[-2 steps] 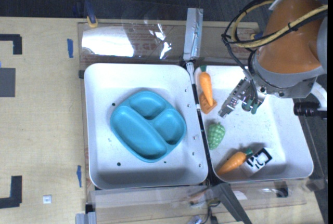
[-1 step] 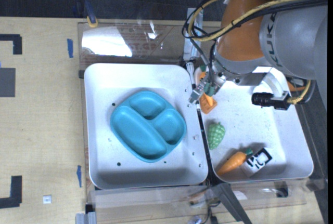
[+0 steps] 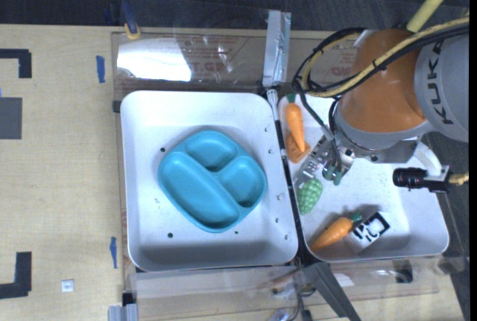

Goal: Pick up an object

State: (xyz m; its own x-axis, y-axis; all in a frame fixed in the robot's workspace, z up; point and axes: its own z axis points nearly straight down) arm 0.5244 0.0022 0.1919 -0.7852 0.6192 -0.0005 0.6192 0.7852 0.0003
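Observation:
In the right bin (image 3: 417, 237), an orange carrot (image 3: 295, 129) lies along the left wall near the back. A green-and-white dotted object (image 3: 309, 194) lies just below it. A second carrot (image 3: 333, 232) rests near the front wall, beside a small black-and-white item (image 3: 370, 228). My gripper (image 3: 328, 164) hangs under the orange wrist band, just above the green object and right of the first carrot. I see nothing between its fingers.
The left bin (image 3: 141, 163) holds a blue divided plate (image 3: 212, 179) with three compartments. A metal divider wall (image 3: 285, 163) separates the two bins. Cables loop over the arm at the back right. A black knob (image 3: 408, 178) sticks out right of the wrist.

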